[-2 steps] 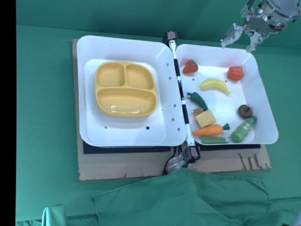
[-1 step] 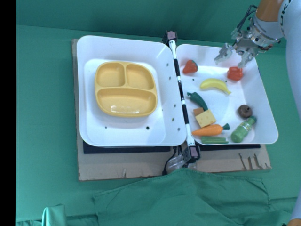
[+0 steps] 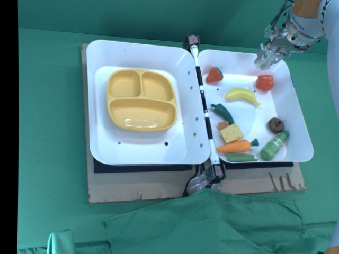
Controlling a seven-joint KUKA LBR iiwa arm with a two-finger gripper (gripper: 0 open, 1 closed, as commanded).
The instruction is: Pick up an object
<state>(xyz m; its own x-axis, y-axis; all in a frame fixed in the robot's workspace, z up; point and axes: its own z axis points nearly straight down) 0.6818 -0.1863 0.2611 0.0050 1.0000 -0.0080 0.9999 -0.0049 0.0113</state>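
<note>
Camera view has the two-finger gripper (image 3: 265, 60) over the right white bin's (image 3: 296, 115) far corner, can't tell its grip state; small red plastic pepper (image 3: 264, 82) sits just below it, toward the camera.

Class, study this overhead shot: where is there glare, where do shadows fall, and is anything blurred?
Camera view: soft glare on the yellow tray near its front edge; faint shadows under the banana and the right bin toys; the gripper looks slightly soft, the rest sharp; lighting even.
</note>
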